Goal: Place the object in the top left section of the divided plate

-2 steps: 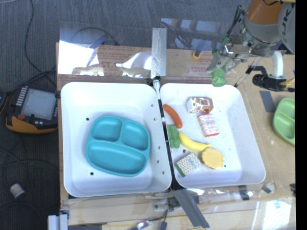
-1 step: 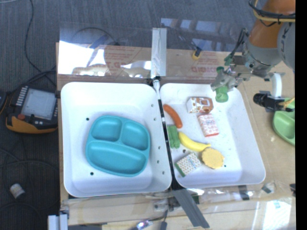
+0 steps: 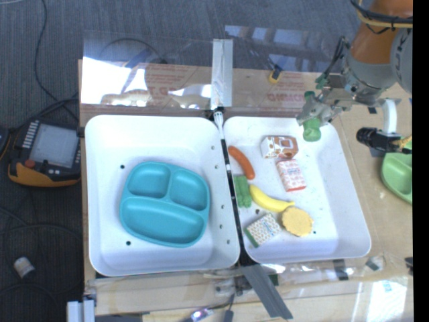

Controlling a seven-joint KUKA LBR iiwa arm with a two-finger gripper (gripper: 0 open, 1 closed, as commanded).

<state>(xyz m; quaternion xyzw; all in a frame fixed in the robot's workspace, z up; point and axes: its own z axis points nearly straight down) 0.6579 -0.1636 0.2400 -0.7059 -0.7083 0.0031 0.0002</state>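
Divided plate (image 3: 165, 204), teal, three sections, lies in the left bin (image 3: 100, 180), roughly centred on its floor; all its sections show bare teal. Which loose item counts as the task's object cannot be told. A small green object (image 3: 312, 132) sits right at the gripper (image 3: 312, 121) tip, over the upper right corner of the right bin (image 3: 348, 200); it looks pinched between the fingers, though the grip itself is too small to make out, so whether the pincer is clamped on it or open cannot be told. Other items in the right bin: a small brown-and-white carton (image 3: 279, 146) near the top, a pink-and-white packet (image 3: 291, 176) just below it, an orange sausage-shaped piece (image 3: 242, 162) near the divider, a green piece (image 3: 241, 191) below that, touching a banana (image 3: 271, 200), then a round yellow-orange item (image 3: 297, 221) at the banana's right end and a pale checked packet (image 3: 263, 229) beside it. Arm (image 3: 375, 35), orange-banded, enters from upper right. A handheld pendant (image 3: 47, 151) lies off the bench at left.
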